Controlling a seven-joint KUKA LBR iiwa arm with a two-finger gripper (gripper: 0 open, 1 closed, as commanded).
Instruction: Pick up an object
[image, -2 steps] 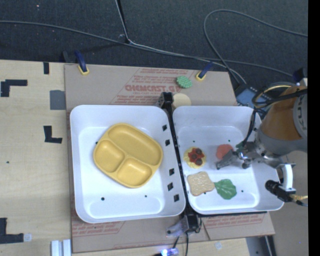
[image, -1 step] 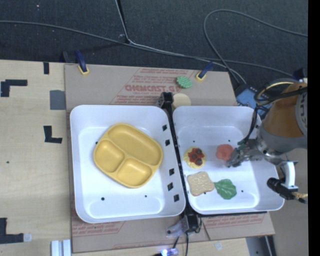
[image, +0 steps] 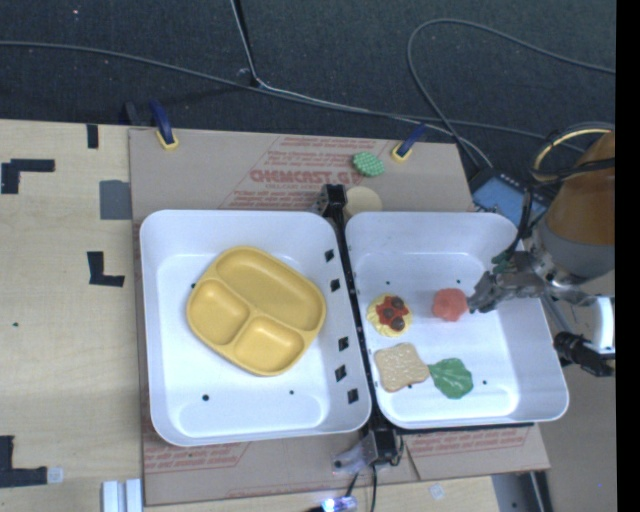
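Near the right bin's (image: 520, 390) right wall, the pincer (image: 488, 295) hovers just beside a small round red toy (image: 450, 304); its grip state is unclear.

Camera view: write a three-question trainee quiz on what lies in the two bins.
1. True or false: the yellow divided plate lies in the right bin.
2. Which item lies nearest the gripper? A) green leafy piece B) red piece C) toast-like cracker
3. Fill in: the round yellow piece with red topping lies beside the ___ between the bins.

Key: 1 false, it lies in the left bin; 2 B; 3 divider.
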